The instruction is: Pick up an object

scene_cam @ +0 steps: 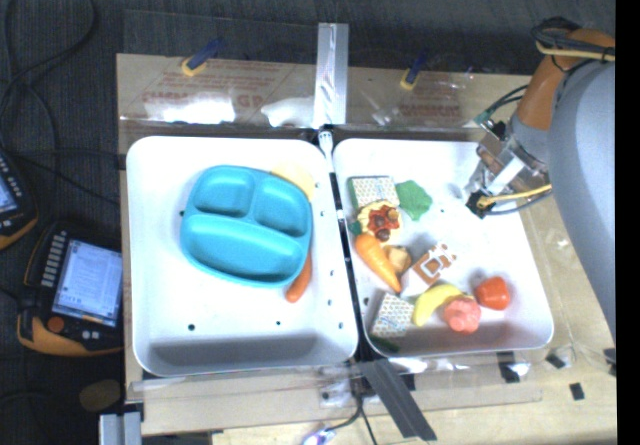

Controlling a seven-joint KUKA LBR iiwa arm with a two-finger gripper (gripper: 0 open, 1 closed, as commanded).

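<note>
The right bin (pixel 520 253) holds several toy foods: a green piece (pixel 413 198), a pizza slice (pixel 381 219), a carrot (pixel 374 257), a white-and-orange block (pixel 434 264), a yellow banana (pixel 431 302), a pink berry (pixel 461 315) and a red tomato (pixel 492 292). My gripper (pixel 484 185) hangs over the bin's upper right part, right of the green piece and apart from every food. Nothing shows in its grasp.
The left bin (pixel 160 313) carries a blue divided plate (pixel 245 223), with an orange stick (pixel 298 283) at its lower right edge and a yellow piece (pixel 291 176) behind it. Two chequered sandwich squares (pixel 371 188) (pixel 393 313) lie near the dividing wall.
</note>
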